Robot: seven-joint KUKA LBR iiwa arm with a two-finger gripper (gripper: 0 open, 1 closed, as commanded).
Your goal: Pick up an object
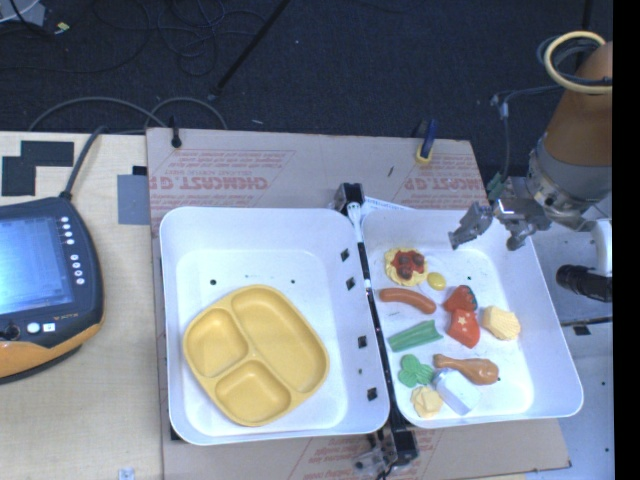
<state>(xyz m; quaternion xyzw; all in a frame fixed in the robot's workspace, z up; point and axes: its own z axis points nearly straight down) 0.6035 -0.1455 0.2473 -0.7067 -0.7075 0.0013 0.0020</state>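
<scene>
Nearest the camera, at the front of the right bin (560, 388), lie a pale yellow lump (426, 400) and a small white block (452, 396) just beside it. A drumstick (468, 369) lies just behind them, with a green leafy piece (414, 371) to its left. Further back, a green bean pod (414, 336) lies at a slant, and a red pepper (462, 315) stands near the middle of the bin, with a yellow piece (501, 322) close on its right. Behind the pod is a sausage (407, 299), and behind that a small pizza slice (406, 263) with red topping, a small yellow blob (436, 280) just to its right. All these toys rest on the bin floor; none is lifted.

In the left bin (190, 238), a yellow tray (255, 352) with three compartments sits toward the front.

On the bench to the far left rests a control pendant (40, 278) with a lit screen.

Further back, the gripper (495, 226) hangs over the far right corner of the right bin, above the toys and apart from them. Its two dark fingers stand spread, with nothing between them. The arm (578, 128) rises behind it at the right, its orange band showing above the wrist.

Beyond the bins, a blue and yellow clip (427, 142) stands at the cardboard's far edge, and cables (150, 28) trail over the dark floor.
</scene>
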